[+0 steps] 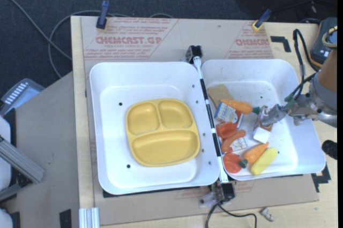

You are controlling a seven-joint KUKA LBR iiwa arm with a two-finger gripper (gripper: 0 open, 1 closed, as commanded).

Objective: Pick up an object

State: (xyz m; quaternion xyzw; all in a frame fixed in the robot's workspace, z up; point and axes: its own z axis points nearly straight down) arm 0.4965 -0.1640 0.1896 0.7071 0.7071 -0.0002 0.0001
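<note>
We see the gripper (266,117) low in the right bin (278,69), above a small white block (261,135); whether it is clenched, we cannot tell. At its 6 o'clock lies a toy carrot (255,153), long axis running 2 to 8 o'clock, tip toward 2, touching a yellow piece (265,161).

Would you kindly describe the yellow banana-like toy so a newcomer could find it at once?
Look in the right white bin, at the pile of toy food along its left side. At the pile's near end lies the yellow toy, beside an orange carrot; it alone is plain yellow.
</note>
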